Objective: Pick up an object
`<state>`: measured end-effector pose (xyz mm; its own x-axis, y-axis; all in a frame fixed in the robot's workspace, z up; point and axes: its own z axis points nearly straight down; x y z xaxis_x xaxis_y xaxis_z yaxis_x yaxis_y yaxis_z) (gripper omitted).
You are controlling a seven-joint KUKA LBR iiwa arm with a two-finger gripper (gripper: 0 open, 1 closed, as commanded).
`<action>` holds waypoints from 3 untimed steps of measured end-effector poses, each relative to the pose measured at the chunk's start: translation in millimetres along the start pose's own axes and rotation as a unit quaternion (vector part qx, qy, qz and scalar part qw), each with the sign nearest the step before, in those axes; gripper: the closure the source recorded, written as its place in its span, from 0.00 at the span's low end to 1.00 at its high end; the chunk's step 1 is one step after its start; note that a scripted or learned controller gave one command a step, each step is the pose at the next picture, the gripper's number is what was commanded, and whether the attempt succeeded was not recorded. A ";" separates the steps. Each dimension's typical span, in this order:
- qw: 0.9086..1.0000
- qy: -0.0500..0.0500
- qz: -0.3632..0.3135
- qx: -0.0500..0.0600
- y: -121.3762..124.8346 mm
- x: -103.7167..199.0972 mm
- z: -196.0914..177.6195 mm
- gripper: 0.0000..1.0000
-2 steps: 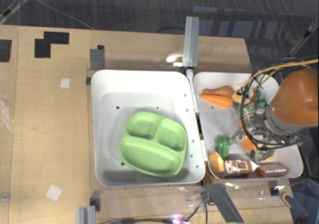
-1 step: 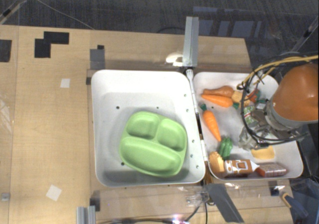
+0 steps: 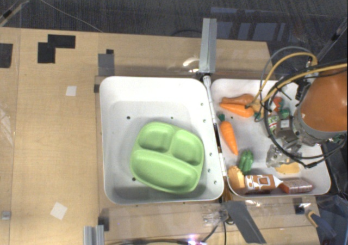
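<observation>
I use the right bin (image 3: 326, 181) as my landmark. My gripper (image 3: 280, 154) hangs over its middle; I cannot tell its state. Nearest is the pale yellow piece (image 3: 288, 169), just beside the gripper toward the bin's near rim, lying crosswise.

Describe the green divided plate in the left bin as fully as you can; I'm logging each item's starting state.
The green divided plate is a light green, smooth, plastic-looking tray with rounded corners and three compartments: two smaller ones on its far side and one long one along its near side. All three look empty. It lies face up, turned at a slight angle, in the near right part of the left bin, resting on the bin floor with its right edge close to the bin's right wall.
</observation>
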<state>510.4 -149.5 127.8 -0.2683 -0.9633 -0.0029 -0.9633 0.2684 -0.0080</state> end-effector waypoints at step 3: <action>0.973 -0.001 -0.233 0.001 -160.1 13.0 -18.1 1.00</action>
<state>661.0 -204.9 147.2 0.1965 -0.9805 0.0001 -0.9805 -0.1965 -0.0101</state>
